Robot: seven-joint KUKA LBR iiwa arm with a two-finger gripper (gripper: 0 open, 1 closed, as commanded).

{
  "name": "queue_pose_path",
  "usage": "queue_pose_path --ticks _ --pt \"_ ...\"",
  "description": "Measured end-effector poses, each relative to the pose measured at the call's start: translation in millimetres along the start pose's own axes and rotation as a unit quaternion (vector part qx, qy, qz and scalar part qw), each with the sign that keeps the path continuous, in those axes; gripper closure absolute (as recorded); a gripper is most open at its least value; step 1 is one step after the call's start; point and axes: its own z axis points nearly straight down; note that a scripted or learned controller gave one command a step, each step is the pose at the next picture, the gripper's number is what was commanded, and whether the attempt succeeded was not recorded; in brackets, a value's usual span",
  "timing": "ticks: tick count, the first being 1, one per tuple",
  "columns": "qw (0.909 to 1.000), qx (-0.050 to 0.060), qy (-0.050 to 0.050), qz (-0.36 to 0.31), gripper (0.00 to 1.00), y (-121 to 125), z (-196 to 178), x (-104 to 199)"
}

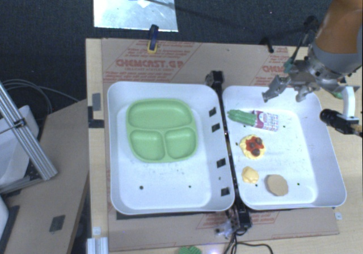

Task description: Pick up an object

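The flat tan round cookie-like piece (277, 185) sits untouched at the right white bin's (327, 151) front, while the gripper (287, 89) hovers above its back edge, jaws released, needing descent.

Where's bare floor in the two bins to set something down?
Left bin: bare strip along the front, below the green divided tray, and a narrower one to the tray's right. Right bin: bare on its right side, beyond the bottle. Crowded: its left side, where bottle, pizza toy, yellow piece and tan cookie line up. The hand hangs over its back edge.
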Motion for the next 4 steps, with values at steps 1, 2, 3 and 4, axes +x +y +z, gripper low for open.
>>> queue_pose_path --ticks 1,2,3,4 --pt "1.0000 0.002 0.001 0.002 0.00 -73.9 -7.7 -6.2" --pt "1.0000 0.002 0.001 -0.001 0.00 -57.8 35.7 11.7" --pt "1.0000 0.001 0.000 0.001 0.00 -45.0 181.0 10.4" --pt "1.0000 -0.003 0.000 0.001 1.00 -42.3 162.2 9.1"
